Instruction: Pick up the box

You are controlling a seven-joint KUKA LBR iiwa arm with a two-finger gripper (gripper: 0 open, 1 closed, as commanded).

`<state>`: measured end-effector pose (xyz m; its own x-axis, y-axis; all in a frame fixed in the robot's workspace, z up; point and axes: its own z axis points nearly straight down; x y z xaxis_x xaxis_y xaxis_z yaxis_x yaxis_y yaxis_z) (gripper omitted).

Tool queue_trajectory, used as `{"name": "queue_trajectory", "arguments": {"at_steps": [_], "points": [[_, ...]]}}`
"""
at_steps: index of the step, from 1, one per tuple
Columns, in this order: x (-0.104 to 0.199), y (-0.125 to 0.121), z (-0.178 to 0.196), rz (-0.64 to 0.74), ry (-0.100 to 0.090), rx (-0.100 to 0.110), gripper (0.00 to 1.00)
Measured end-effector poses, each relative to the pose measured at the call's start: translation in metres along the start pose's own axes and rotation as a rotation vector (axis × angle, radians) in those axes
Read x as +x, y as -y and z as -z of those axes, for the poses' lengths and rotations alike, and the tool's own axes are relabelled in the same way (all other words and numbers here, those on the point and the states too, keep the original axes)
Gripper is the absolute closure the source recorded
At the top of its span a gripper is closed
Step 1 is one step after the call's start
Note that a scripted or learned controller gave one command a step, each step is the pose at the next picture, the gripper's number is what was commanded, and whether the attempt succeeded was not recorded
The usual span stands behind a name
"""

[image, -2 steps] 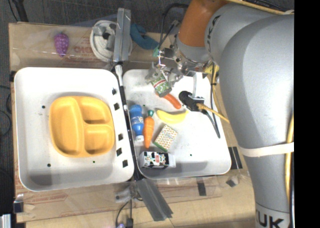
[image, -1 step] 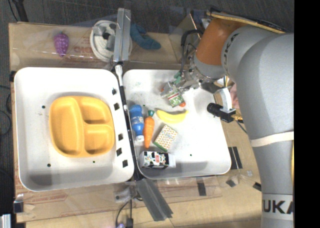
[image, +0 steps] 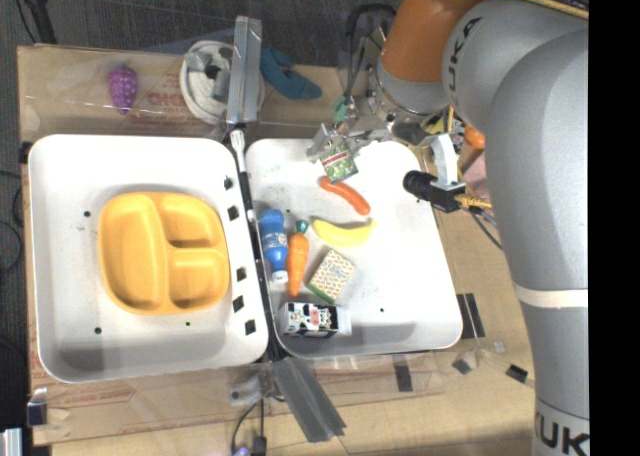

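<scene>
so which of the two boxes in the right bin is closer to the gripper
The patterned box below the banana is closer to the gripper. The black-edged box sits farther, against the bin's near wall.

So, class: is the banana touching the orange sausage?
Apart. The camera view shows a strip of white bin floor between the banana and the sausage.

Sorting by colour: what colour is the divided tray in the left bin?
Yellow; the divided tray shows plainly in the camera view.

The grey arm (image: 530, 194) reaches in from the right, its orange band uppermost, tool (image: 345, 139) pointing left.
</scene>
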<state>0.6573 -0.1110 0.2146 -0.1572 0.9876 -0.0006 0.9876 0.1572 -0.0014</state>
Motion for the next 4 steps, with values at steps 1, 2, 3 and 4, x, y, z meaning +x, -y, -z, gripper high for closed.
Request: {"name": "queue_trajectory", "arguments": {"at_steps": [1, 2, 3, 4], "points": [[-0.068, 0.009, -0.107, 0.336, 0.003, -0.008, 1.0], [0.039, -0.006, 0.003, 0.221, 0.0, -0.001, 1.0], [0.015, 0.008, -0.115, -0.2, -0.001, 0.005, 1.0], [0.017, 0.008, -0.105, -0.194, -0.003, 0.008, 1.0]]}}
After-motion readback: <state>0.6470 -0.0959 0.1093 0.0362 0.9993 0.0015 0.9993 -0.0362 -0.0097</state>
